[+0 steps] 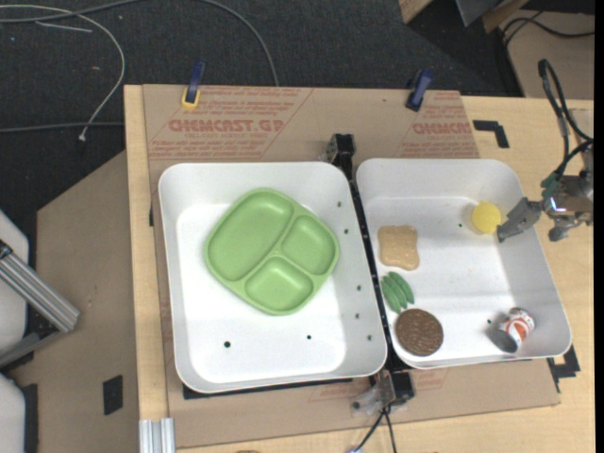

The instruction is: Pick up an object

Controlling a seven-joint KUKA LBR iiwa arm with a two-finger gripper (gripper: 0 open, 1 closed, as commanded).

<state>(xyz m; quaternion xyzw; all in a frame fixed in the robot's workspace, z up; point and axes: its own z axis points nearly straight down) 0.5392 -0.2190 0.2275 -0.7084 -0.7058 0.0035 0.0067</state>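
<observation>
The right bin (528, 281) holds several small objects. A yellow ball (485, 217) lies near its far right wall, and a tan bread slice (398, 245) lies at its left. Below the slice come a green leafy piece (397, 291) and a brown round patty (418, 331). A red and white can (514, 327) lies in the near right corner. My gripper (536, 226) hangs over the bin's right rim, just right of the yellow ball. Its fingers are spread open with nothing between them.
The left bin (189, 328) holds a green divided plate (272, 250), tilted at a slant. Both bins sit on a cardboard-covered bench (283, 121) held by blue clamps at the back. Cables run down the right side behind the gripper.
</observation>
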